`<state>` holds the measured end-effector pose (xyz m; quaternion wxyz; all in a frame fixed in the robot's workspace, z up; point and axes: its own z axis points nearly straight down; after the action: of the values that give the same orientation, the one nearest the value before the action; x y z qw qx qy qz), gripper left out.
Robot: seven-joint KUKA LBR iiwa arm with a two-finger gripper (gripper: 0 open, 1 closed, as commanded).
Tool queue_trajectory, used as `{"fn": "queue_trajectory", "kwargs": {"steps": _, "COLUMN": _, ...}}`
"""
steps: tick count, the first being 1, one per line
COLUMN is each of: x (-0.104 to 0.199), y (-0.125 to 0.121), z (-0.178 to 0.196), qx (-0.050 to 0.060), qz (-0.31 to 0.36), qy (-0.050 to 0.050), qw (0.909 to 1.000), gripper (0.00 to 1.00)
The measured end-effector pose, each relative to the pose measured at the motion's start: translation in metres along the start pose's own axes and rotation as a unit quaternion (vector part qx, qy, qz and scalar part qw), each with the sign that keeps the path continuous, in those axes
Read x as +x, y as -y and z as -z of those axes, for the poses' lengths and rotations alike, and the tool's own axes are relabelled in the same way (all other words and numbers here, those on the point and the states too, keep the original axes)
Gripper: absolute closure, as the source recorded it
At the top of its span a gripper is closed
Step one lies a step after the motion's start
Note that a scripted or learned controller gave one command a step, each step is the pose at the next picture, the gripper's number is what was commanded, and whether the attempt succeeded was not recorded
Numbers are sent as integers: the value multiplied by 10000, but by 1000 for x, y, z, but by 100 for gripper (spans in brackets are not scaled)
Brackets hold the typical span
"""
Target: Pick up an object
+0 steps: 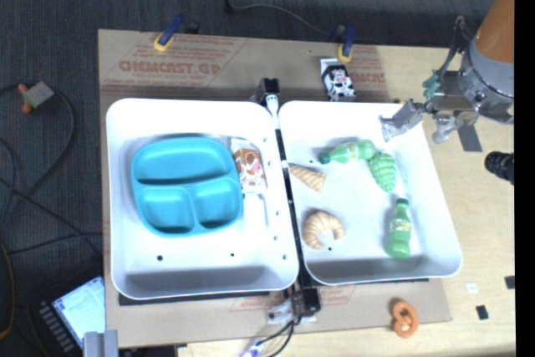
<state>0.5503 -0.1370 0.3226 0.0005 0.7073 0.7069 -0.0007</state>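
Camera view, green bottle (399, 228), yellow cap, upright

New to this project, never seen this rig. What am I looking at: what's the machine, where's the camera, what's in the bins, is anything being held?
One fixed camera looks down at a slant on a bench. The grey and orange robot arm reaches in from the right; its end effector hovers over the right bin's top edge, nothing visibly held. That bin holds a green bottle, two other green toys, a cone and a croissant. The left bin holds a blue divided tray and a small packet.
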Motion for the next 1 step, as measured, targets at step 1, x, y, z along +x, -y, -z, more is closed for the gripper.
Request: {"fn": "queue_trajectory", "kwargs": {"steps": 1, "x": -28, "y": -2, "z": -220, "qx": 24, "qz": -1, "qy": -13, "qw": 10000, "gripper": 0}}
